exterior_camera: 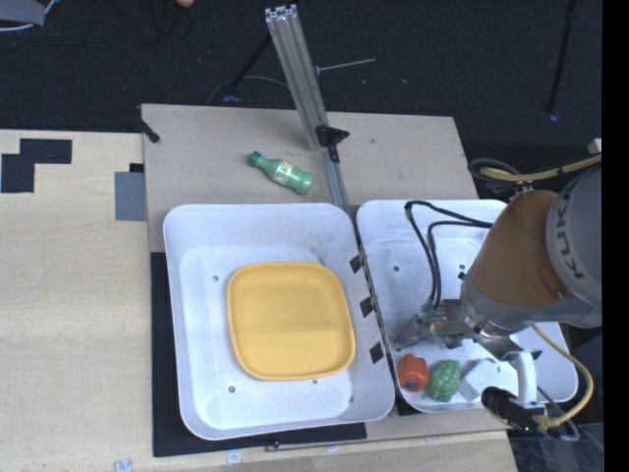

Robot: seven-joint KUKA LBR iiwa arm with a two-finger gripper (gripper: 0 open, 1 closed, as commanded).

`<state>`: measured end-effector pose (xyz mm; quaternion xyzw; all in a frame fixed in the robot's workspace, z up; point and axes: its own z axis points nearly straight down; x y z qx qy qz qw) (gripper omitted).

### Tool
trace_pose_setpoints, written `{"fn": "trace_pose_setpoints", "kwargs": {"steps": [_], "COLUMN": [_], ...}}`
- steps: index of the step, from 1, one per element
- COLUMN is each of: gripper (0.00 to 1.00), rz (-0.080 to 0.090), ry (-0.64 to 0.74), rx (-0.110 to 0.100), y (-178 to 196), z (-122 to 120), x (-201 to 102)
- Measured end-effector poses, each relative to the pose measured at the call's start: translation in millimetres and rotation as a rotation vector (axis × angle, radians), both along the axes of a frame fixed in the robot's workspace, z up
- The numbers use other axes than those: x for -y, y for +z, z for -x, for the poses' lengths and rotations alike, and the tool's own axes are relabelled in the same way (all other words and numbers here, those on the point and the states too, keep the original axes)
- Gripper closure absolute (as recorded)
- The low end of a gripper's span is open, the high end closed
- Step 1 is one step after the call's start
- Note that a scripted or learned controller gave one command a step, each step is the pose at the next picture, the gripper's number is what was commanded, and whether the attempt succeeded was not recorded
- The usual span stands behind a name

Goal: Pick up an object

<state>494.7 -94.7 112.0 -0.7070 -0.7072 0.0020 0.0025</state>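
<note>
The arm is low over the right bin point(462, 226), its big grey and orange wrist blocking most of what's underneath. The gripper point(429, 327) pokes out on the wrist's left side, down near the bin floor, and from where I stand I honestly can't tell how it's set, the metal is a dark blur.

Just below it, toward the near edge, two small things lie side by side and touching: a red-orange object point(413, 372) and a green knobbly object point(444, 380). Either would do for the pick. Nothing sits in the gripper that I can see.

To do this well, I'd say it needs to centre over one piece alone, probably the red-orange one since it's closer to the tip, and come straight down so the neighbour isn't nudged or pinched along with it. The bin wall is close there too, so watch for a clip on the rim.

Over in the left bin point(187, 264) a yellow plate point(291, 320) lies flat, and a green bottle point(281, 172) rests on the counter point(393, 155) behind.
</note>
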Motion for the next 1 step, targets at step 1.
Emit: {"fn": "trace_pose_setpoints", "kwargs": {"steps": [1], "gripper": [1.00], "rz": [0.001], "ry": [-0.003], "rx": [0.005], "y": [12.5], "z": [-1.3], "x": [1.5]}}
